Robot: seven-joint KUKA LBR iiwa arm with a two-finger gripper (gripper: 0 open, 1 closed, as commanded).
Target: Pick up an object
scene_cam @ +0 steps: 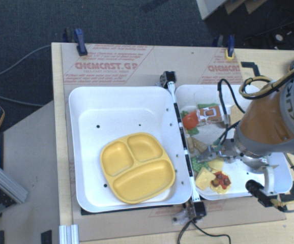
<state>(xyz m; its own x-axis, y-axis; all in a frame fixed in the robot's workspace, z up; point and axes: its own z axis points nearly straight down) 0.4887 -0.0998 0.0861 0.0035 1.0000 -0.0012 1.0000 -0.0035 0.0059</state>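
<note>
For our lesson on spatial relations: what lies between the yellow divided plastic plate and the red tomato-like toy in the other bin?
In the camera view, the two bins' adjoining white rims lie between the yellow divided plastic plate and the red tomato-like toy.

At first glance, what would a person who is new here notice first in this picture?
The yellow divided plate stands out most, lying in the left bin toward its near side. Next comes the grey and orange arm, reaching in from the right over the right bin. Under it lies a cluster of small toy foods, among them a red tomato and yellow cheese pieces.
</note>
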